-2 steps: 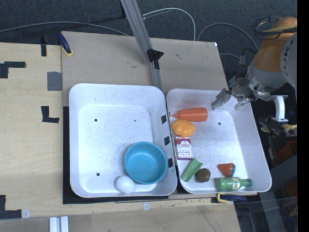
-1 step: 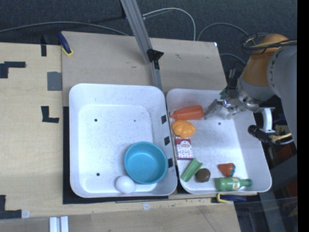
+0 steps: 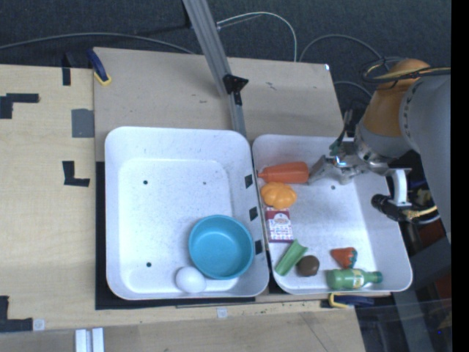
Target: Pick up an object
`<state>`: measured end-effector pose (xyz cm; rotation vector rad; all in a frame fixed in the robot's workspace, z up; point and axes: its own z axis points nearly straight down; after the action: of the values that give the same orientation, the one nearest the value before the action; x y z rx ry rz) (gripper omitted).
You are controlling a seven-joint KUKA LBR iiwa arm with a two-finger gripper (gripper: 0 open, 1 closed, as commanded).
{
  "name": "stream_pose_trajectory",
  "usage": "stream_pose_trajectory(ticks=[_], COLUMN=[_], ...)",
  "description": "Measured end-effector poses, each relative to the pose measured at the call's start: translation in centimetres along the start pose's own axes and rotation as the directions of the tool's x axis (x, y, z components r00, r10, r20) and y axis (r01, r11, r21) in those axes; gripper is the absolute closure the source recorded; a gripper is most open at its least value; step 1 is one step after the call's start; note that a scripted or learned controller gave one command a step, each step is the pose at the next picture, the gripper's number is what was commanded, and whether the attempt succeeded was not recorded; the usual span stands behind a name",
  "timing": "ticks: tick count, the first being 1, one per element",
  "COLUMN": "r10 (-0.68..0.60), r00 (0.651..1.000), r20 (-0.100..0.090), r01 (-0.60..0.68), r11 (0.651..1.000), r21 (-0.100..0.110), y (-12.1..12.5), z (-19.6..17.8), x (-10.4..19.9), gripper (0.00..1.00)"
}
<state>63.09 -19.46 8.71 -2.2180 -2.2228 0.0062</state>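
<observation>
My gripper (image 3: 320,169) sits just beside the carrot (image 3: 284,172); I can't tell its state. I fear it nudges the carrot against the wall (image 3: 256,160) rather than gripping.

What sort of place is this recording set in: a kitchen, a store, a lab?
Most likely a robotics lab bench, not a kitchen. Two white bins sit side by side on a wooden table, toy food such as a carrot lies in the right one, and loose cables run over dark carpet behind.
</observation>
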Motion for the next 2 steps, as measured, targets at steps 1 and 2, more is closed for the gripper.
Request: stream_pose_trajectory(ticks=[1,2], r10=[-0.002,0.000], r00=[1.000,1.000], r20=[0.000,-0.001], r01=[0.002,0.000], r11=[1.000,1.000], r21=[-0.001,-0.007], y=[0.1,0.3], z=[-1.1,-5.4], x=[0.1,0.5], gripper=[1.00,1.00])
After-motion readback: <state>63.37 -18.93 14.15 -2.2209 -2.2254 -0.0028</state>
